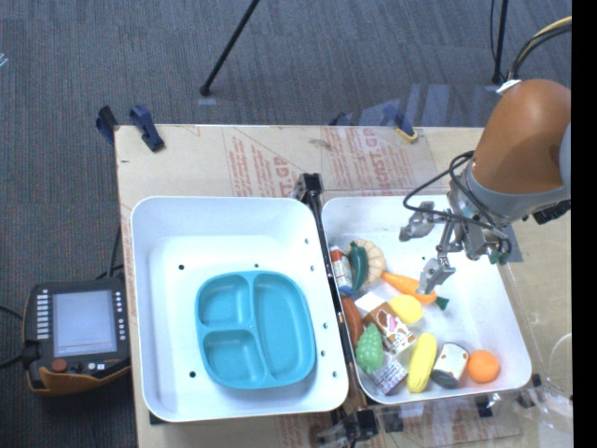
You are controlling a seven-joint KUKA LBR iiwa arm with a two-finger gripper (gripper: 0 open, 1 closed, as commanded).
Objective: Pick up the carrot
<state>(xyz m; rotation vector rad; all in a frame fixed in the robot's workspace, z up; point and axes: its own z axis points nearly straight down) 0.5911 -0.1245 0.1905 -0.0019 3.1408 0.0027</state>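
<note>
Now | carrot point(408, 286) just below tool point(435, 275) (right bin) | tool grip: cannot tell

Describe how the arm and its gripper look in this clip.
The arm is grey with a broad, rounded orange band above the wrist. Dark cables loop beside the wrist. The gripper is a small grey metal assembly with slim silvery fingers.

We see an orange carrot point(407, 285) with a green tip, beside a yellow lemon point(407, 308). A turquoise plate point(254, 329) sits in a white bin point(154, 250). Another bin point(508, 315) holds an orange ball point(482, 367).
</note>
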